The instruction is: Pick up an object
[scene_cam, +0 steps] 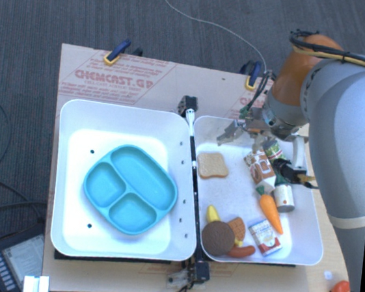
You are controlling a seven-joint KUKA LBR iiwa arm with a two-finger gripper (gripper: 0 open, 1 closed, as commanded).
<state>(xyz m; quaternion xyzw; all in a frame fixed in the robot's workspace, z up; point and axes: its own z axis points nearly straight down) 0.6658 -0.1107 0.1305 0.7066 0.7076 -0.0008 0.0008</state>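
Camera view from above shows you two shallow white bins side by side on a brown board surface (pixel 111 78). Your grey arm with the orange band (pixel 300 64) comes in from the right and leans over the back of the right bin (pixel 301 254). Your hand (pixel 246 131) hangs low near that bin's back wall, and its two thin fingers (pixel 228 135) are spread apart with nothing between them.

Just beside the hand you see a slice of toy toast (pixel 213 166). A little packet with a brown and white label (pixel 259 167) lies close to the hand too. Next to it are a small grey can (pixel 284 197) and an orange toy carrot (pixel 270 213). At the front of this bin sit a round brown cookie (pixel 217 237), a yellow toy piece (pixel 213 213) and a small red and white box (pixel 264 238).

The left bin (pixel 74 123) holds a blue plastic plate with three parts (pixel 130 188).
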